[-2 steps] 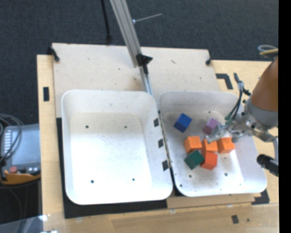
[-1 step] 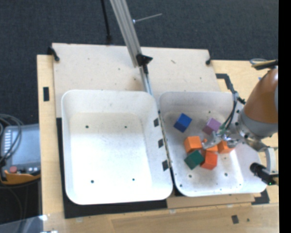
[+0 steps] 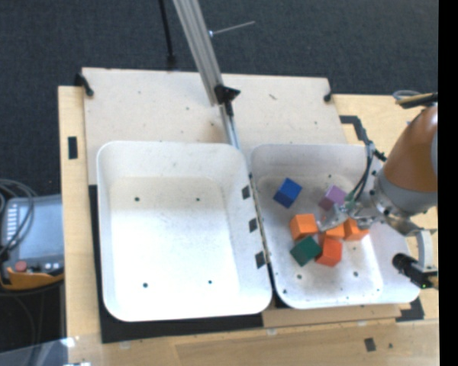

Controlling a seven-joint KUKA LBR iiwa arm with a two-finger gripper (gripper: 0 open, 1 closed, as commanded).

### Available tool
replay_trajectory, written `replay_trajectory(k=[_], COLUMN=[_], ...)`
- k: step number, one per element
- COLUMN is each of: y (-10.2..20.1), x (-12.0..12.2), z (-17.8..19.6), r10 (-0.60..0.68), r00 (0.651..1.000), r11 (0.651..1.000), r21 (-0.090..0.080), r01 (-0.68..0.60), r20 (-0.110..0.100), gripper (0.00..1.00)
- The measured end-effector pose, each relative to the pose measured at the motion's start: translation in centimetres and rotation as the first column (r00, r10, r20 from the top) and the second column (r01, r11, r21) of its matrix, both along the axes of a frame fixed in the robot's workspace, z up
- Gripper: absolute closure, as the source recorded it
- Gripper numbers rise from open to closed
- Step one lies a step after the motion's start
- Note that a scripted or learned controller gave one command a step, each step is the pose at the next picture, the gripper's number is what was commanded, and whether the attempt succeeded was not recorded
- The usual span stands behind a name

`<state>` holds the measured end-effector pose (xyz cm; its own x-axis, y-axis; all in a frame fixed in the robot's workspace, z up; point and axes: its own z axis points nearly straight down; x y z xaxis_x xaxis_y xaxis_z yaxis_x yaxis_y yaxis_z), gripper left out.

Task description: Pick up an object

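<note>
The tool point(image 3: 337, 221) sits low among 3 orange cubes point(image 3: 304, 225) in the right white bin point(image 3: 290, 292); its opening cannot be told.

One fixed camera looked down at a slant from above the worktop point(image 3: 198, 101), far enough back to take in both white bins point(image 3: 175, 227) and surrounding dark floor point(image 3: 61, 21).

I see both white bins point(image 3: 175, 227) as matt plastic, faintly speckled. The table point(image 3: 76, 204) looks like pale, unvarnished wood. At twelve o'clock, a ribbed aluminium rail point(image 3: 198, 40) gleams dully. The blocks point(image 3: 314, 239) look smooth, with a flat painted finish. The floor point(image 3: 61, 21) is dark, rough carpet.
</note>
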<state>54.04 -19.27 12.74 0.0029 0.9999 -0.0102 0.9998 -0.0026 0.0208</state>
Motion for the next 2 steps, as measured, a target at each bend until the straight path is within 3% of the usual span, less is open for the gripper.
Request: replay_trajectory(k=[1,2], y=[-0.1,-0.7], x=[0.2,1.3], z=[1.1,6.7], r10=[-0.007,0.006], r00=[1.000,1.000], r11=[1.000,1.000], r21=[-0.001,0.008], r01=[0.007,-0.006], r20=[0.007,-0.014], gripper=[1.00,1.00])
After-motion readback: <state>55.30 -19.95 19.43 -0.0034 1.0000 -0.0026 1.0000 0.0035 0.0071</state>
